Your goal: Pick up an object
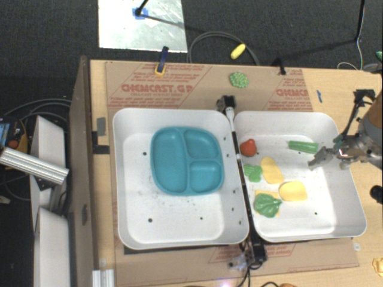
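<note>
Several small toy foods lie in the right bin [335,220]: a red tomato-like piece [248,147], a long green piece [303,146], two yellow pieces [272,171] [292,191] and two leafy green pieces [253,173] [267,204]. My gripper [317,159] reaches in from the right edge, low over the right side of that bin. It sits just right of and slightly below the long green piece, and I see nothing held in it.
The left bin [128,220] holds a blue divided plate [186,161]. Behind the bins, on the cardboard, lie a green dotted disc [239,79] and a yellow object [237,51]. Cables run along the back and left.
</note>
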Controlling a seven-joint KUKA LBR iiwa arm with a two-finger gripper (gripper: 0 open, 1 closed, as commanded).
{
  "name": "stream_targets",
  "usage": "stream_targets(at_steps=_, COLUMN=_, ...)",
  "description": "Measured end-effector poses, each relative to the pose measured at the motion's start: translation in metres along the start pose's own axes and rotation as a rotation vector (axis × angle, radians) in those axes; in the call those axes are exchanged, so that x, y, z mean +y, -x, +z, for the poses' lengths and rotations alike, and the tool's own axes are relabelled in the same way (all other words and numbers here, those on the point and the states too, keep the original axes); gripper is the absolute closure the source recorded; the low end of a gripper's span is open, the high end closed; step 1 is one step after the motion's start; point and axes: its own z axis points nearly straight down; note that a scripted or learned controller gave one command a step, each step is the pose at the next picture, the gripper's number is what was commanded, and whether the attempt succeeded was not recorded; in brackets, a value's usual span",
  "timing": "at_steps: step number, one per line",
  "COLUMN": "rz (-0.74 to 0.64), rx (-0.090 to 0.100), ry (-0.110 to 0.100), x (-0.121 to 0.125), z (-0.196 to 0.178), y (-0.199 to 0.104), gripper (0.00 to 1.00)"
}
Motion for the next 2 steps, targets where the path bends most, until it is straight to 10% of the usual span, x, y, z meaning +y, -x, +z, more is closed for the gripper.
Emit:
stream_targets(at_steps=1, rz=-0.009, rx=0.003, ry=0.001, x=0.057, z=0.064, y=-0.070, gripper=0.00)
stream_targets(at_steps=2, rz=-0.005, rx=0.003, ry=-0.004, x=0.036, z=0.074, y=-0.118, gripper=0.00)
